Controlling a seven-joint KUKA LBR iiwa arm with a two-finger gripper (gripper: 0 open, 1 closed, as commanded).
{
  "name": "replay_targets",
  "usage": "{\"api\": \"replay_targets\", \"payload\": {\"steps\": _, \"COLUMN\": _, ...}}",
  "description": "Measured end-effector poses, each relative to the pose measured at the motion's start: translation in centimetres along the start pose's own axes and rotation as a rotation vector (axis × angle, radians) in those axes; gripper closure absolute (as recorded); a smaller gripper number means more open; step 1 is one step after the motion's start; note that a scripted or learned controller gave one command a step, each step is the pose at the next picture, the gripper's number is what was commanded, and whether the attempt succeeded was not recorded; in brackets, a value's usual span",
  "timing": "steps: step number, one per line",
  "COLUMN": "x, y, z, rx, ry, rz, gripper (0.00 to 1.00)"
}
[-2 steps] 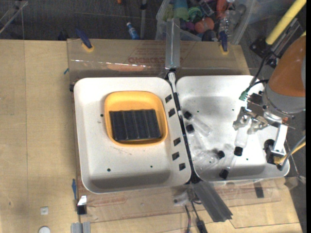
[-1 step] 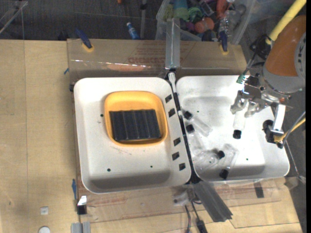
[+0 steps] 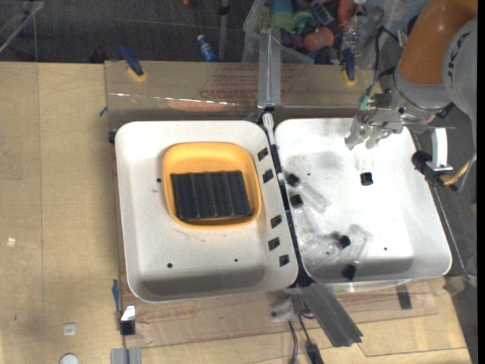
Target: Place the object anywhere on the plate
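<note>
Jaws: cannot tell whether apart or together (too small and blurred).
Gripper (image 3: 369, 133): over the right bin's (image 3: 424, 226) far part.
Object: small black piece (image 3: 367, 178) on the right bin's floor, just nearer the camera than the gripper.
Plate (image 3: 210, 155): orange, in the left bin (image 3: 140, 226), well apart leftward.
Hard to read: clear plastic items (image 3: 326, 243) near the divider.

text: none legible | labels: none legible | numbers: none legible | clear sheet (image 3: 212, 89) behind the bins: faint reddish print, too blurred to read | small tag (image 3: 70, 328) on the counter (image 3: 53, 203): too small to read
</note>
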State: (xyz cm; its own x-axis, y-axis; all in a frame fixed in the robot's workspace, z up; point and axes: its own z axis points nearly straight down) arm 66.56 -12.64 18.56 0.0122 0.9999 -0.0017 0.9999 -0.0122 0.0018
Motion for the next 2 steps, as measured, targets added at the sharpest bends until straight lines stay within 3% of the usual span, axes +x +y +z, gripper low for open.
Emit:
{"api": "replay_targets", "payload": {"steps": 1, "x": 2.5, "y": 0.1, "z": -2.6, "rx": -0.002, "ry": -0.001, "rz": -0.109, "gripper": 1.00}}
{"api": "replay_targets", "payload": {"steps": 2, "x": 2.4, "y": 0.2, "z": -6.0, "rx": -0.003, "ry": -0.001, "rz": -0.236, "gripper": 1.00}}
